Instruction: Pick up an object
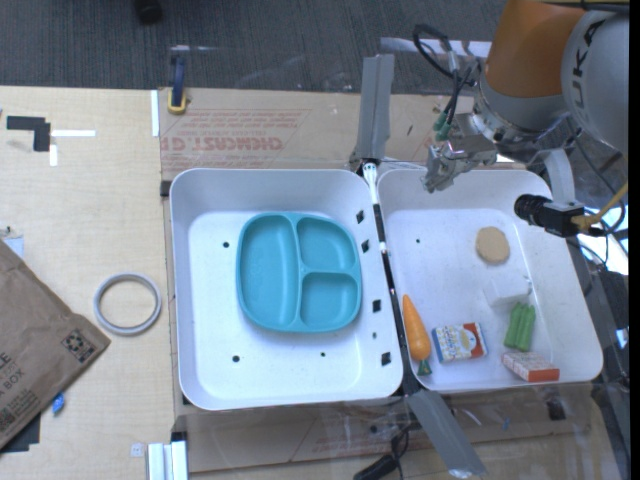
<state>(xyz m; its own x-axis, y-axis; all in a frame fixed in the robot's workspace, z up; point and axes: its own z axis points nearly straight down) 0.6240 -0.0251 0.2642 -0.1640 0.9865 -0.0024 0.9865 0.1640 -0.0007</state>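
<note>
The claw (441, 171) hung above the right bin's (570, 268) far left corner; whether spread or pressed together could not be told. A carrot (416, 329) lay at that bin's near left edge.

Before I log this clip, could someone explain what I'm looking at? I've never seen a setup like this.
One camera looks down at a slant on a bench with two shallow white bins. The grey and orange machine at the upper right is a robot arm; its hand hangs over the right bin's far edge with nothing between its fingers. That bin holds a carrot, a small carton, a round biscuit, a green piece and a small box. The left bin holds a blue divided plate. A tape ring lies on the bench.
</note>
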